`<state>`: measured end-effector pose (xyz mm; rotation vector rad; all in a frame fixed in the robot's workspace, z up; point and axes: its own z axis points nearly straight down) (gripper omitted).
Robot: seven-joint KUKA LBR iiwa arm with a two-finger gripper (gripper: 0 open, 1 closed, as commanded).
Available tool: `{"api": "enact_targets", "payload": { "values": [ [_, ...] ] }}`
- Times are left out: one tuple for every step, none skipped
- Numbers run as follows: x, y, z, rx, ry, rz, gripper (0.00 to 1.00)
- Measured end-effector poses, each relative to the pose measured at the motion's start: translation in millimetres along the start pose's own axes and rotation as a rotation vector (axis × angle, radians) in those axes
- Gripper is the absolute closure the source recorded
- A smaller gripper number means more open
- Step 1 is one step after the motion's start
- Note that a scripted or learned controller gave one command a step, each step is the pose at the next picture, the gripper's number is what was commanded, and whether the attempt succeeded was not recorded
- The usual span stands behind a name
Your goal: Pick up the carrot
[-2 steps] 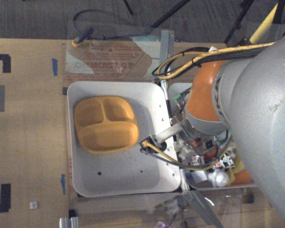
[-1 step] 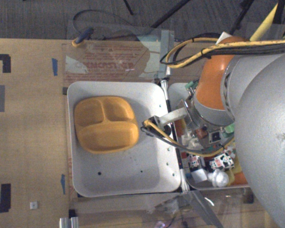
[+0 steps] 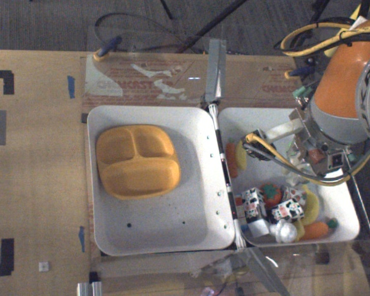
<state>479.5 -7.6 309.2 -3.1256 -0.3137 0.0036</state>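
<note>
Carrot (image 3: 316, 229) in right bin (image 3: 351, 217) near corner, gripper (image 3: 308, 156) above, grip state unclear

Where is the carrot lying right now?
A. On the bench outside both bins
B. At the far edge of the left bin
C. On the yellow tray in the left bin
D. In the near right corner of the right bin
D: the carrot lies in the near right corner of the right bin, beside the toys, while the yellow tray sits alone in the left bin.
</note>
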Motion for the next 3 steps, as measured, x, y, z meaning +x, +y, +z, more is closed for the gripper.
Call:
{"api": "enact_targets", "payload": {
  "values": [
    [57,3,46,0.0,0.0,-0.003,1.0],
    [60,-36,86,0.002,-0.003,-0.068,1.0],
    [5,-29,85,0.003,-0.003,-0.331,1.0]
  ]
}}
